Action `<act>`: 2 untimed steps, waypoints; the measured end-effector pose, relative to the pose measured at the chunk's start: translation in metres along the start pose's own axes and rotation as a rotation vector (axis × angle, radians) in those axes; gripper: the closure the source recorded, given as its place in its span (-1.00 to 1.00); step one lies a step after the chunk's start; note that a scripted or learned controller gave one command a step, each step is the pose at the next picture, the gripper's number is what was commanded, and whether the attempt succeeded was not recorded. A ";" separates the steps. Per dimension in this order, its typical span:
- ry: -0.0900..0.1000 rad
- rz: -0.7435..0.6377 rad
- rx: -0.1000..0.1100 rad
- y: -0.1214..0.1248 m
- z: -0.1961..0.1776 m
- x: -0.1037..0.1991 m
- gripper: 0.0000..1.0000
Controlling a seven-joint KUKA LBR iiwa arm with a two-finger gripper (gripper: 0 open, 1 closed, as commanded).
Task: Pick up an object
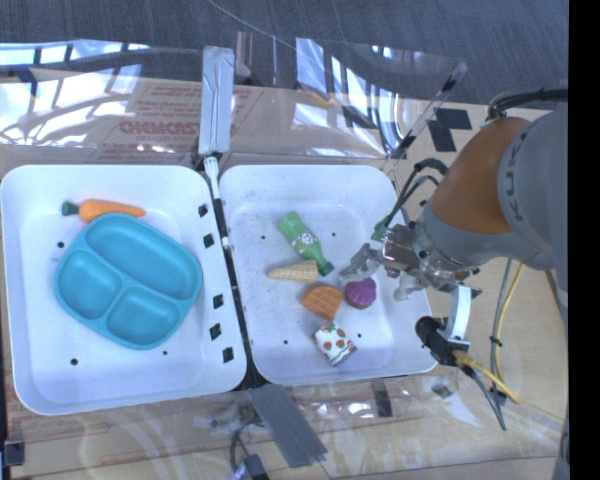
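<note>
- I am hovering my pincer (368, 264) over the right bin (280, 358), approaching; whether it is open I cannot tell.
- The purple toy (360, 293) is lying just beside it; next I am needing a straight descent.

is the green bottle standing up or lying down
Lying down. The green bottle shows its whole side, stretched flat across the floor of the right bin, beside the cone.

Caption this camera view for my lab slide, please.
Arm's tool poised above purple toy in right bin; blue plate and carrot in left bin.
</note>
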State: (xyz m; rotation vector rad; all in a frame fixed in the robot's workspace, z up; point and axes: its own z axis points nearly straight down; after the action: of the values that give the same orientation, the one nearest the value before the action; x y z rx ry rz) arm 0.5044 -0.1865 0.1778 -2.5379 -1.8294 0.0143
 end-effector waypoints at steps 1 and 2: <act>0.012 0.515 -0.019 -0.027 0.083 0.014 -1.00; 0.013 0.892 -0.026 -0.040 0.083 0.053 -1.00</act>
State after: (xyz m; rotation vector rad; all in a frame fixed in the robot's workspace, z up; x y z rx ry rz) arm 0.4817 -0.1235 0.0951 -3.0966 -0.5594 -0.0170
